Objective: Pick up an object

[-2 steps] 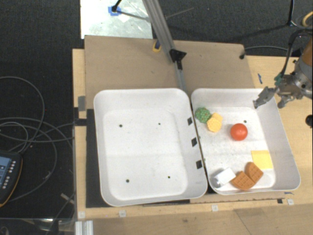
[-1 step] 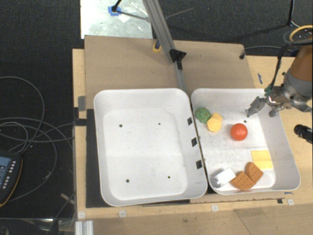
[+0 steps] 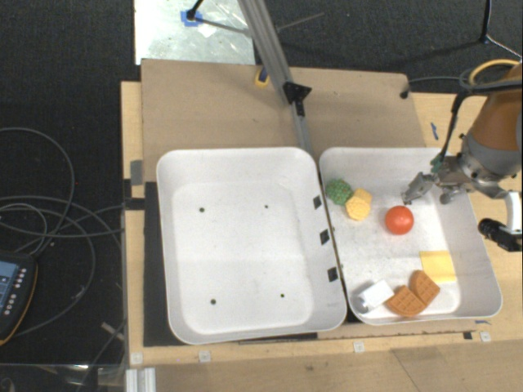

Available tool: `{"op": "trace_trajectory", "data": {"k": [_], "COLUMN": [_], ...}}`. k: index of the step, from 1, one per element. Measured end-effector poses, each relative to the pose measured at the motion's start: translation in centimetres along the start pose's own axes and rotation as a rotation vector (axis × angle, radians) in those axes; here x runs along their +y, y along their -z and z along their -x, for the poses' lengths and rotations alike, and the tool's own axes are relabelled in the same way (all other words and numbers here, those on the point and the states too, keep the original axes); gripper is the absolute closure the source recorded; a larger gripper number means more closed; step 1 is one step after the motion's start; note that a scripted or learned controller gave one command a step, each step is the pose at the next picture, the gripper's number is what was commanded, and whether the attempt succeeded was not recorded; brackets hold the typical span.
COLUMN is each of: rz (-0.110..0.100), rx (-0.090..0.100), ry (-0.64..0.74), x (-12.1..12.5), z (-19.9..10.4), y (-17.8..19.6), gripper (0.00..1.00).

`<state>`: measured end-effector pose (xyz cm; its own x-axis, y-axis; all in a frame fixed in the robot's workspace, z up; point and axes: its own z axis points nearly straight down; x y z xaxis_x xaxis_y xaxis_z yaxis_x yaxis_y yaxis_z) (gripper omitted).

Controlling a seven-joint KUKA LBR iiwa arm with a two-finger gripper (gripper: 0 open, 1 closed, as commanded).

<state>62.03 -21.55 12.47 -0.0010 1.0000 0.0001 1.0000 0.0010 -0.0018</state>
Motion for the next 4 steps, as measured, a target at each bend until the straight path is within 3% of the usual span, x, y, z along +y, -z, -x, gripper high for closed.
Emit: {"op": "trace_trajectory", "data": {"k": [1,4], "rz": [0.008,0.01], "rx": [-0.002,-0.003], "ry": [0.001,0.005], "x": [0.2,0.1], "z": [0.1,0.0], "y": [1.4,15.9], "gripper": [1.0,1.0]}}
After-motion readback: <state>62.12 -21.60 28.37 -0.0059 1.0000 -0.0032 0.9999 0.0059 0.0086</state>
